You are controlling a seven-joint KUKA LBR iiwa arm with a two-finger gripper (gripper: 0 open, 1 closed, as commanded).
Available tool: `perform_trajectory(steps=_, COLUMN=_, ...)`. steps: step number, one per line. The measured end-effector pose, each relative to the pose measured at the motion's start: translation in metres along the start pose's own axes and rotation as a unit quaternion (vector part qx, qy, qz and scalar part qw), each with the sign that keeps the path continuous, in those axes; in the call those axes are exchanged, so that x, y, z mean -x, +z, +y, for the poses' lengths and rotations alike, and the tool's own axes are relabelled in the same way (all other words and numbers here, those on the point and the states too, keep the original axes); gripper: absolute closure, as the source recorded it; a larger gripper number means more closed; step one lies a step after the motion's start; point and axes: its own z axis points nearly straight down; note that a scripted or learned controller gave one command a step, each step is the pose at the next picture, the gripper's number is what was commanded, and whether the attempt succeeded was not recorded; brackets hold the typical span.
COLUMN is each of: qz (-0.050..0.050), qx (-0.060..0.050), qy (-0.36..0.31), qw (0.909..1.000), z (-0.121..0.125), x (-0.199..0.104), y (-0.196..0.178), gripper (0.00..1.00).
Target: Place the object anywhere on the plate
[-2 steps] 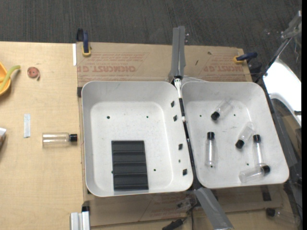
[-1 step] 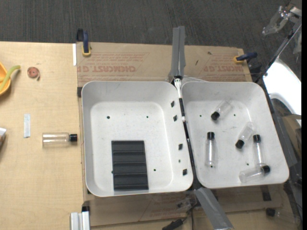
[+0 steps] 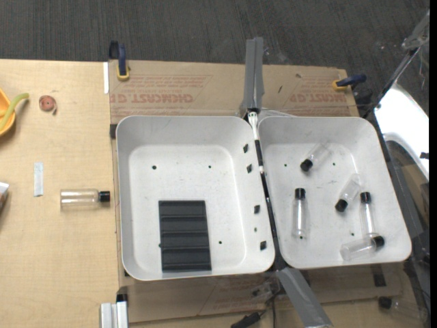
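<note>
Black ridged plate (image 3: 184, 236) in left bin (image 3: 136, 142); clear vials (image 3: 299, 212) hard to discern.

The brown cardboard sheet (image 3: 232, 91) under the two white bins bears red printing, seen upside down and mirrored; it seems to read "CHEMCAST GP", once by each far corner, partly uncertain

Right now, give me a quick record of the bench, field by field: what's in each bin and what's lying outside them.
left bin: one black ridged plate, lying flat near the front wall
right bin: five clear vials with black caps, scattered and lying down, e.g. one near the left side
outside bins: one more clear vial lying on the wooden bench, left of the left bin
plate load: nothing on it
</note>
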Motion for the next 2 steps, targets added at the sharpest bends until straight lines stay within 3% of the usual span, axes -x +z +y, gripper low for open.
perform_trajectory(steps=1, qz=0.0, qx=-0.001, qy=0.072, qw=0.9974, z=-0.026, x=0.031, y=0.0, gripper=0.0)
perform_trajectory(steps=2, qz=0.0, qx=-0.001, qy=0.106, qw=0.9943, z=-0.027, x=-0.022, y=0.0, gripper=0.0)
